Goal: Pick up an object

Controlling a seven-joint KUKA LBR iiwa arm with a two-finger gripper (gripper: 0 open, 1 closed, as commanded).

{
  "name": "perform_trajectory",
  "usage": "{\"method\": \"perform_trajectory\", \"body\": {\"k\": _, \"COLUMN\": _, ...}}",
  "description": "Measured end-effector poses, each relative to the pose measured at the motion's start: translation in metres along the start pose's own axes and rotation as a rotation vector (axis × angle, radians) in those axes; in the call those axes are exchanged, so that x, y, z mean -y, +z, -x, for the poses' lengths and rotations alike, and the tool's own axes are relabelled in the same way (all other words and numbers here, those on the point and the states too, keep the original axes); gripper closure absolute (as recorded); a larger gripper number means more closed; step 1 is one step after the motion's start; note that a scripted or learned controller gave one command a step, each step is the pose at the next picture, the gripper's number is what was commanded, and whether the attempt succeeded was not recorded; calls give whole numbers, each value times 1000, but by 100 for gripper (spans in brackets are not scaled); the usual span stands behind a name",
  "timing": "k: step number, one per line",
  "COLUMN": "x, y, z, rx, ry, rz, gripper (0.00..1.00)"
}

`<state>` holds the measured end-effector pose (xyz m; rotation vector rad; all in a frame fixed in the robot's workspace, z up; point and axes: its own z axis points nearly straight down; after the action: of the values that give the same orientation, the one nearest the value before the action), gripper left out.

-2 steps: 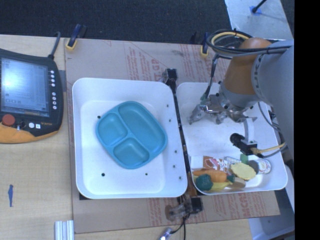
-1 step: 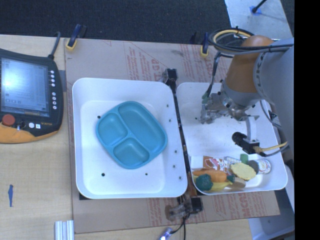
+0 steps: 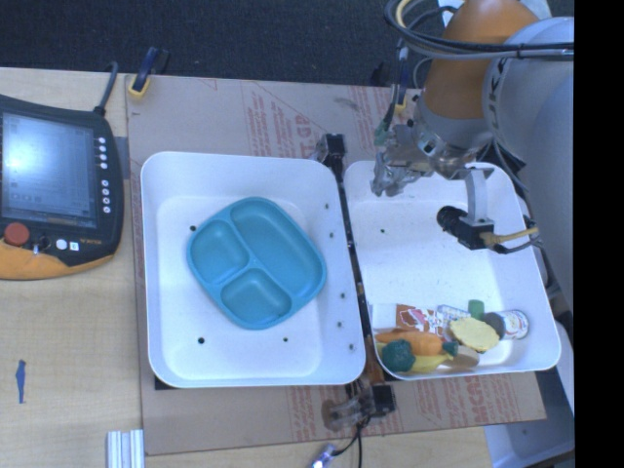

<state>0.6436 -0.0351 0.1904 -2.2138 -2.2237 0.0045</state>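
the tool is sitting far from the toy pile

the tool [image 3: 390,178] is hanging over the top left corner of the right bin [image 3: 429,261], close to the wall between the two bins. i cannot tell how its tips are set, because they are small and dark against the bin. nothing is showing under it or in it.

the things to pick are lying in a heap at the bottom edge of the right bin, well apart from the tool. if the tool is going straight down where it is now, i think it is going to close on nothing, because that corner is bare. it is also sitting very near the bin wall, so it may bump the rim.

the heap is packed tight, and that may cause trouble too. the toys are touching and leaning on each other, so the tool may push one away or grab two.

counting now: two white bins. the left bin [image 3: 175,339] is holding one blue plate [image 3: 255,261] with three sections. in the heap i am seeing one yellow round piece [image 3: 474,334], one orange carrot-like piece [image 3: 421,341], one dark green lump [image 3: 397,356], one small green block [image 3: 476,308] and one white packet with red print [image 3: 419,316]. more bits may be hiding under these. one screen pad [image 3: 54,188] is lying on the counter [image 3: 68,359] at the left.
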Motion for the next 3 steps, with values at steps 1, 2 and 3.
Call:
{"method": "perform_trajectory", "body": {"k": 1, "x": -8, "y": 1, "z": -33, "rx": 0, "ry": 0, "rz": -1, "gripper": 100}}
{"method": "perform_trajectory", "body": {"k": 2, "x": 21, "y": 1, "z": -39, "rx": 2, "ry": 1, "rz": -3, "gripper": 100}}
{"method": "perform_trajectory", "body": {"k": 3, "x": 40, "y": 1, "z": -83, "rx": 3, "ry": -2, "rz": -5, "gripper": 100}}
